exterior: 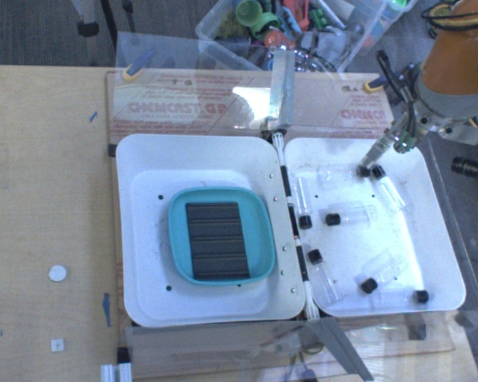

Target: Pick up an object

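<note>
Bench (40, 173): pale wood top, spanning the whole left side; carries both bins. A small white disc (57, 274) lies on it well left of the bins.
Clear panel (191, 106): printed sheet lying flat behind the bins, a metal strip standing at its middle.
Arm (458, 62): enters at upper right, orange band showing above the grey wrist, reaching down and left over the right bin's far corner.
Storage tub (303, 10): clear plastic, beyond the bench at top centre, heaped with colourful bits.
Left bin (143, 165): shallow, white, holds one item.
Right bin (438, 245): shallow, white, touching the left bin along the middle seam.
Teal tray (221, 235): rounded square dish in the middle of the left bin, with a dark ribbed insert (216, 241) lying in it.
Clear vials: several see-through tubes with black caps scattered in the right bin, hard to make out against the white. One black cap (332, 219) near the bin's middle, another (304, 222) by the seam, one (314, 255) below that, two near the front edge (368, 286) and (421, 296).
Gripper (372, 166): slim, slanted down-left, tip low over the right bin's far part, at a black cap there. Cannot tell whether the fingers are apart or closed, nor whether anything is held.
</note>
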`<state>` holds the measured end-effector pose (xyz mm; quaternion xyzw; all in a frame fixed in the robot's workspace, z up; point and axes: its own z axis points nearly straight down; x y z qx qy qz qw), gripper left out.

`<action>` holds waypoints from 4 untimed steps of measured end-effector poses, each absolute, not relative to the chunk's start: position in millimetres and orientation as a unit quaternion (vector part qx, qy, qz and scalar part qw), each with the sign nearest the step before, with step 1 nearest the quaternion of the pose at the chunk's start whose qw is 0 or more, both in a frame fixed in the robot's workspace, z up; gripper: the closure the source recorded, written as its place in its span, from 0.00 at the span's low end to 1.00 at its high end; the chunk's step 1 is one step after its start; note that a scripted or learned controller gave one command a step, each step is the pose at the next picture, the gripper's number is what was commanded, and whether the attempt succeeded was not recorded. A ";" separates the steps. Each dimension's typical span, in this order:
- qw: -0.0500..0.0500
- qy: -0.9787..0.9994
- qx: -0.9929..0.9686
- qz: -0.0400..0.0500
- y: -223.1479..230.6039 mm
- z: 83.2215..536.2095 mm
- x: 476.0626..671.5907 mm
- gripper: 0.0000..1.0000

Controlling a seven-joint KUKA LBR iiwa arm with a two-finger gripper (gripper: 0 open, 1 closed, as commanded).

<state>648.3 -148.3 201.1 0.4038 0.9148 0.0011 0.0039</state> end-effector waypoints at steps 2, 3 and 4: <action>0.002 0.938 0.347 0.000 -191.8 134.9 629.7 1.00; 0.004 0.933 0.359 0.001 -188.8 199.3 660.5 1.00; 0.002 0.931 0.366 0.001 -135.3 204.1 645.6 1.00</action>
